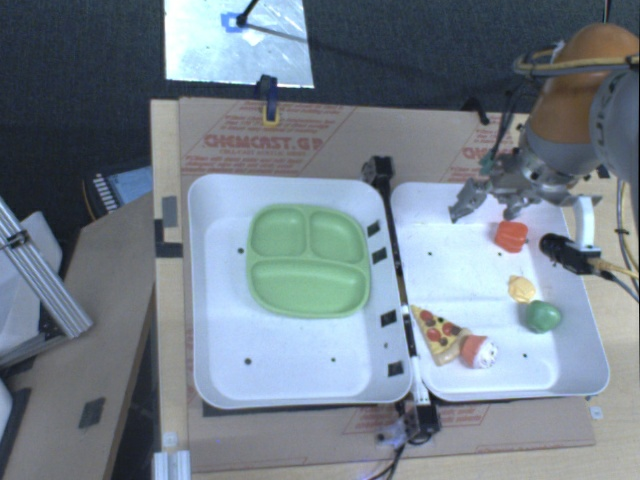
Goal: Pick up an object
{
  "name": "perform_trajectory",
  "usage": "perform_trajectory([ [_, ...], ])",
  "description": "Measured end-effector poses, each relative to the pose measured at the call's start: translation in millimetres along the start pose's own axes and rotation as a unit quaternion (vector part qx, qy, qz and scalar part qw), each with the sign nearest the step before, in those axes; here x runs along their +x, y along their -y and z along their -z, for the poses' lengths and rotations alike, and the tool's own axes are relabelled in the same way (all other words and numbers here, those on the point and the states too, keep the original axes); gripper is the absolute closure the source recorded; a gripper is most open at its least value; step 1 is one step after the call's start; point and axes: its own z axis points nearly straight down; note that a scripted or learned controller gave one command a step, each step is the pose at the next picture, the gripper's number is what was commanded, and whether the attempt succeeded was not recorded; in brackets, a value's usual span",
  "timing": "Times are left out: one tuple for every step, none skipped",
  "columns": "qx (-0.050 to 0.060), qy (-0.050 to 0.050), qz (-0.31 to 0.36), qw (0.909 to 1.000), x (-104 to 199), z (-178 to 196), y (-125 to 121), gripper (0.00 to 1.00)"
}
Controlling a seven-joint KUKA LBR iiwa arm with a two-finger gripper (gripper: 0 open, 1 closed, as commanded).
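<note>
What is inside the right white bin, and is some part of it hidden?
The right bin holds an orange toy, a yellow piece, a green ball, a pizza slice and a red-and-white toy. The gripper and arm cover its far right corner.

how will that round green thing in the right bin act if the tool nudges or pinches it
The round green thing looks ball-like, so a nudge would probably roll it, perhaps into the yellow piece right beside it. Its surface looks smooth, so it may squirt out of a pinch. It looks like a small toy, likely light.
</note>
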Motion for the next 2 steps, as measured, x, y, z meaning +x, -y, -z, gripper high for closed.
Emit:
perform_trajectory([
  [-0.006,0.001,0.001,1.0000,0,8,-3,0.00],
  [-0.004,0.000,0.001,1.0000,1,-54,-7,0.00],
])
